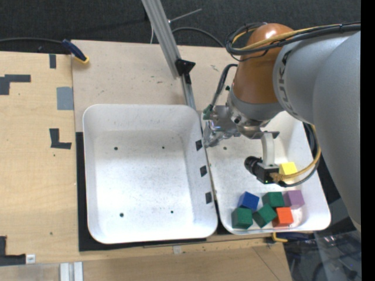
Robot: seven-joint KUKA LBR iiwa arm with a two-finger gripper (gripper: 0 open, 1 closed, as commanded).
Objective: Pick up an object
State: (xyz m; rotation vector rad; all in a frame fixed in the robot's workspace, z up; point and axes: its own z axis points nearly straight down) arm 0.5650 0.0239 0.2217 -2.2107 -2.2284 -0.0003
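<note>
No pick made yet, I judge. The gripper (212,130) hangs at frame centre over the right bin's (231,174) upper-left edge; I cannot tell its grip state. The blocks (265,214) lie clustered lower right, apart from it.

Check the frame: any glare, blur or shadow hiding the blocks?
Camera view: blocks sharp, colours distinct, no glare; light even, with only faint shading in the right bin; arm near the lens looks slightly soft and covers part of that bin; mild highlight on its orange band.
</note>
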